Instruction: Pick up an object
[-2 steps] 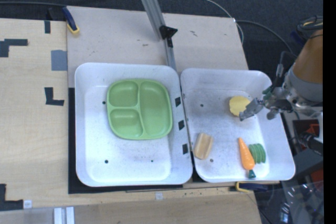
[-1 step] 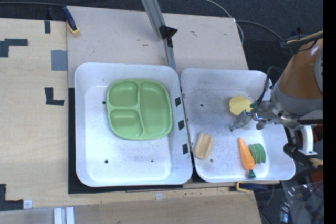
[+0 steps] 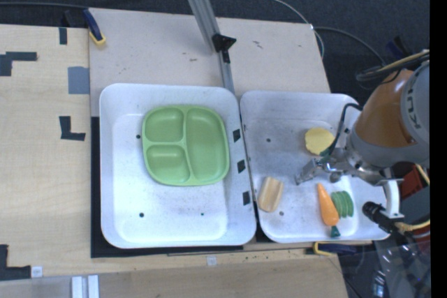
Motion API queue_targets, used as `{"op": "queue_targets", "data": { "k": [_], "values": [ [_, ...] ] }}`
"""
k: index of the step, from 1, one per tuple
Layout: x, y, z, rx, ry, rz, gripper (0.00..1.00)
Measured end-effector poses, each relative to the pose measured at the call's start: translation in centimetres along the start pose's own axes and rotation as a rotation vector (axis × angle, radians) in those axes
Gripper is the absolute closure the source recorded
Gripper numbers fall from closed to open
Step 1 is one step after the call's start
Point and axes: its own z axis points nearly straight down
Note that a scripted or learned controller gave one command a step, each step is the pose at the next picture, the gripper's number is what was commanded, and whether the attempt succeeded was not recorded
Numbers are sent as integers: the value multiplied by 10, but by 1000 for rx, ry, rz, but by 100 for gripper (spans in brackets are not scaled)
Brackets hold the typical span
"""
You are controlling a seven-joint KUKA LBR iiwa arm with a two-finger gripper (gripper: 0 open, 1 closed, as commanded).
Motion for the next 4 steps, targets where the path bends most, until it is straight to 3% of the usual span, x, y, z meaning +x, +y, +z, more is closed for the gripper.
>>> {"op": "queue_targets", "data": {
  "k": [1, 3, 4],
  "values": [
    [0, 1, -13, -3, 0, -1, 100],
    [-4, 9, -113, -11, -3, 0, 100],
    [48, 21, -123, -8, 0, -6, 100]
  ]
}}
